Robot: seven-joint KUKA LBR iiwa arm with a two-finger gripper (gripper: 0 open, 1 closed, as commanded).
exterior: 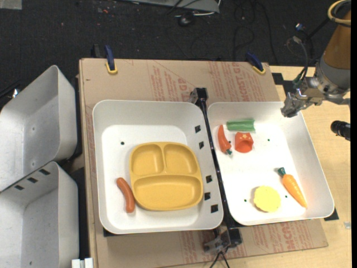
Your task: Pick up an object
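Observation:
The right bin (pixel 312 149) holds a green block (pixel 241 125), a red chili pepper (pixel 223 139), a small red cup-like piece (pixel 244 142), a yellow disc (pixel 266 199) and an orange carrot (pixel 293 188). The left bin (pixel 106 149) bears a yellow divided plate (pixel 165 175) and a brown sausage (pixel 126 194) to its left. My gripper (pixel 291 109) hangs at the right bin's far right corner, above the rim, apart from every object. Nothing shows between its tips.
Two white spare bins (pixel 33 149) stand off the bench at the left. Cardboard (pixel 167 77) underlies both bins, held by blue and yellow clamps (pixel 111 62) at the back. Black clips line the wall between the bins.

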